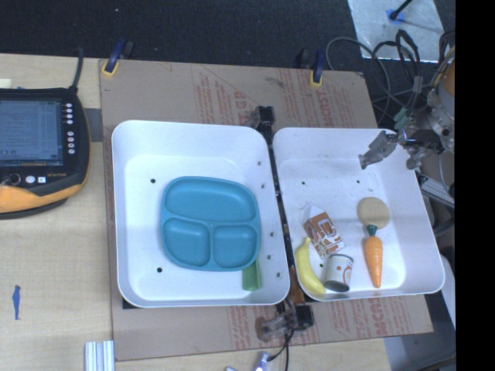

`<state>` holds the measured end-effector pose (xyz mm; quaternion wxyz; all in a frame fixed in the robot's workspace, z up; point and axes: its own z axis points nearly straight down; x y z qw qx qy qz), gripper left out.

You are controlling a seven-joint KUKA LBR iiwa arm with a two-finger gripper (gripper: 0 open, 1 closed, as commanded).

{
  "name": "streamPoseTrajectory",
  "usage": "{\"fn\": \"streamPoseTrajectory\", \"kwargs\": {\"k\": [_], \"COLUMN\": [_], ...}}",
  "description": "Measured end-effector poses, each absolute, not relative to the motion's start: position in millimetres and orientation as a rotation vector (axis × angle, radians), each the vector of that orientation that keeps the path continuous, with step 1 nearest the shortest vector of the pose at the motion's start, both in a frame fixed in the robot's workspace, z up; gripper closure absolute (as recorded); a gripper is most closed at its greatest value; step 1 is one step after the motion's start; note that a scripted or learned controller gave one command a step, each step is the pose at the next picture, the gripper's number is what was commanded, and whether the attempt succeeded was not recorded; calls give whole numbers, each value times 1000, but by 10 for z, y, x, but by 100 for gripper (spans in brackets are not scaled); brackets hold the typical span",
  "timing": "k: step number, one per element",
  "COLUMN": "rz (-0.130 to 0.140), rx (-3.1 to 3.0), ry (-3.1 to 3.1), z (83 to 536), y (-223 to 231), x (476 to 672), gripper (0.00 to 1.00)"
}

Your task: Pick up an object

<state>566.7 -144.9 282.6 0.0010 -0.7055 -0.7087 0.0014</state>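
Over the right bin's (402, 207) far corner hung the hand (377, 150); whether released or clenched I could not tell. Nearest candidate, the carrot (373, 260), lay toward the near rim, long axis running near-to-far, beside a can (338, 272) and banana (308, 269).

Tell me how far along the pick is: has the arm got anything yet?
Nothing looks picked. The gripper hangs over the right bin, at its far end and apart from the objects. The banana, carrot, can and packet lie at the near end. Left: choosing one, descending, grasping, lifting.
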Motion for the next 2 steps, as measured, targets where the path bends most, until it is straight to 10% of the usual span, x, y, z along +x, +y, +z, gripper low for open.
{"fn": "streamPoseTrajectory", "kwargs": {"k": [2], "rz": [6], "rx": [-2212], "ry": [-2226], "z": [910], "y": [-2117], "x": [5128], "gripper": [0]}}
